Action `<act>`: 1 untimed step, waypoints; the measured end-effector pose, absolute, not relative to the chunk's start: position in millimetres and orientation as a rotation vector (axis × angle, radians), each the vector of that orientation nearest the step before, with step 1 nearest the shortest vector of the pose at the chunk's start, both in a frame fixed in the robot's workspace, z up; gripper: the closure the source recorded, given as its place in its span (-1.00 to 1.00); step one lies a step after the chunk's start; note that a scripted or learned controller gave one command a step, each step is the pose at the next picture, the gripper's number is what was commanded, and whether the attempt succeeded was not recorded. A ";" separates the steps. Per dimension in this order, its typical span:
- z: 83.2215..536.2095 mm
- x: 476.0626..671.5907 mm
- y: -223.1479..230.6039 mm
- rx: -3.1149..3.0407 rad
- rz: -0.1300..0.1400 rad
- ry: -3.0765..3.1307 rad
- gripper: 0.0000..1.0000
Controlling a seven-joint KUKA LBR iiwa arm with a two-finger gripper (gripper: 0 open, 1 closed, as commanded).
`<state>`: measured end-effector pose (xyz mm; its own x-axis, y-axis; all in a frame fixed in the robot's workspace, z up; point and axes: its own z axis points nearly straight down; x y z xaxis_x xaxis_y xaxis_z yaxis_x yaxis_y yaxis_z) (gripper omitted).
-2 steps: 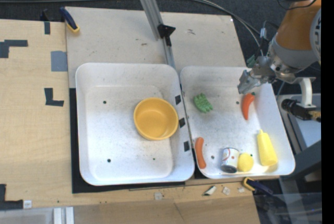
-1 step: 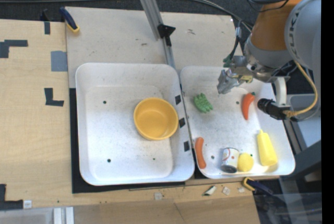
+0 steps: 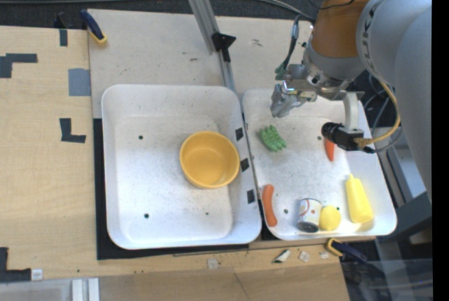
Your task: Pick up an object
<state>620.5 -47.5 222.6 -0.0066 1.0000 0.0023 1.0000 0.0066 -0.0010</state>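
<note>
I see the worktop (image 3: 42, 173) as pale wood with a lighter board (image 3: 154, 47) laid across its middle. On that board sit two shallow white bins, touching side by side: the left bin (image 3: 123, 222) toward 9 o'clock, the right bin (image 3: 384, 219) toward 3 o'clock. Dark tape marks (image 3: 70, 130) dot the wood at 9 o'clock. A yellow-and-blue clamp (image 3: 93, 27) grips the board's corner near 11 o'clock, and another clamp (image 3: 340, 248) sits at 5 o'clock. A grey metal post (image 3: 200, 1) rises at 12 o'clock.
</note>
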 end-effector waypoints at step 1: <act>221.7 636.1 13.2 -2.211 0.000 -2.228 1.00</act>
<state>636.1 13.2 221.7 -0.0075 1.0000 0.0023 1.0000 0.0075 -0.0020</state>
